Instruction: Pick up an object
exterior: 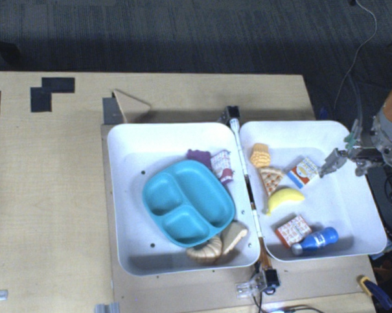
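My gripper (343,168) hangs over the right side of the right bin (354,210), open, with nothing between its fingers. One fingertip (326,170) is just right of a small orange-and-white carton (304,170). Further left in that bin lie a yellow banana (285,198), a waffle piece (269,178) and an orange pastry (260,155). Near the bin's front wall are a red-and-white box (293,231) and a blue bottle (317,239) on its side.
The left bin (129,188) holds a blue divided plate (188,203), a purple packet (216,165) behind it, and a croissant (208,250) and cracker (235,236) in front. A ridge (244,176) divides the bins. Cables (357,61) hang at the back right.
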### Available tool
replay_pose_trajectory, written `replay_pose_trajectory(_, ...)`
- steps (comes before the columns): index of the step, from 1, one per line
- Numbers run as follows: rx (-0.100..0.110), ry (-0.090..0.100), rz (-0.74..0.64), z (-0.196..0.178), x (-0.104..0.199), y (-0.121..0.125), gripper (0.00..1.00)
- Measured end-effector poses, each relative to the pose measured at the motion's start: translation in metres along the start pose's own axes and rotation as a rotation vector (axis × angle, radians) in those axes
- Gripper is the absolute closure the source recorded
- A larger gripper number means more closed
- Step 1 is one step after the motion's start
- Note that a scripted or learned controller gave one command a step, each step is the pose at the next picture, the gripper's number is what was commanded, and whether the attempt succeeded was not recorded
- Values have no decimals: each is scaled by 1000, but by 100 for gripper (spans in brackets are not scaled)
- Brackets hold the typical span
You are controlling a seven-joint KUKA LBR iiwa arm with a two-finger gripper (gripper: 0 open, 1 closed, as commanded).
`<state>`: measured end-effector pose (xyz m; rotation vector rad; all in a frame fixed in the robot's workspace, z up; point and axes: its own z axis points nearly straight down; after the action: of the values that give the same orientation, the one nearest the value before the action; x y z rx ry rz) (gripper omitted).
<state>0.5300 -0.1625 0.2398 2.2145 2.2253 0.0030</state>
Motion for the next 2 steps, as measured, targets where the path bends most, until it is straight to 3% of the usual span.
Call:
replay_pose_trajectory(1,3,1,2,137,-7,18,0)
replay_pose_trajectory(2,-5,0,0,153,32,59,0)
